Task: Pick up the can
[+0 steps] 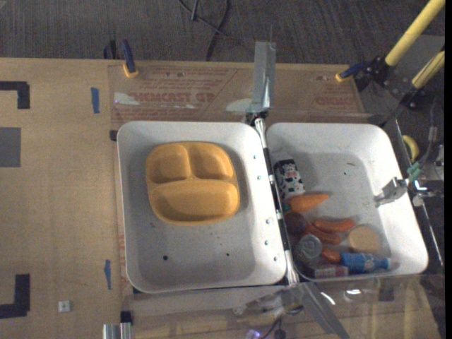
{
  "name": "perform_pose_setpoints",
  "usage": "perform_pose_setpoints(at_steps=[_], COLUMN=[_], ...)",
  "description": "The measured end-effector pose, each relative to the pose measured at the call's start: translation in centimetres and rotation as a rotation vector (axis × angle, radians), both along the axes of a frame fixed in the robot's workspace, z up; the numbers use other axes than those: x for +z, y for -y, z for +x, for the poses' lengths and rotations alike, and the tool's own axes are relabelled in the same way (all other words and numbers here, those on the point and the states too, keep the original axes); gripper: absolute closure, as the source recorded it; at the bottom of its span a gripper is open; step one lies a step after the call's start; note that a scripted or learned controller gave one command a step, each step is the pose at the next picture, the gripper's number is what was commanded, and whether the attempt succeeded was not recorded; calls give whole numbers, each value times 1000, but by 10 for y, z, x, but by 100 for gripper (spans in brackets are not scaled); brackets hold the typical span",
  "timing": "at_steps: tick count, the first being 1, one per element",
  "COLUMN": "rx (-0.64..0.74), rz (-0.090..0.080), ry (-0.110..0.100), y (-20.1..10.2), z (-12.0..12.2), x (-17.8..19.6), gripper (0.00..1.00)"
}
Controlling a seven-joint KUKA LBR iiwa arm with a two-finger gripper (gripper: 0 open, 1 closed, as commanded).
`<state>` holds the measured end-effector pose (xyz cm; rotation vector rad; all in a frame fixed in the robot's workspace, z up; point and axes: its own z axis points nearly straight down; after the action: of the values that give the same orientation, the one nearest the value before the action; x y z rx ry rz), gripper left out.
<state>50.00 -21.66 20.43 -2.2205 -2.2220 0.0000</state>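
The gripper (392,191), open and holding nothing, should drop squarely over the can (308,248) (crowded beside the carrot (308,202)).

Yellow divided plate (191,182) in left bin (134,210); carrot (308,202), blue bottle (364,263) right.

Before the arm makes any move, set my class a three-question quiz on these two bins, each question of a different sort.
1. True or false: the yellow divided plate lies in the left bin.
2. Which lies nearest the grey can? A) carrot B) blue bottle C) sausage
3. Fill in: the black-and-white carton sits by the right bin's ____ wall.

Key: 1 true; 2 C; 3 left.
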Motion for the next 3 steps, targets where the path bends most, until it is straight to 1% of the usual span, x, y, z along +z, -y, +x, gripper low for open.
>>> perform_pose_setpoints(at_steps=[1,2,3], rx=[-113,-108,-121], rz=[-2,-2,-20], ry=[27,37,48], y=[-6,-7,-18], z=[47,50,38], x=[-96,-99,-101], gripper=[0,0,0])
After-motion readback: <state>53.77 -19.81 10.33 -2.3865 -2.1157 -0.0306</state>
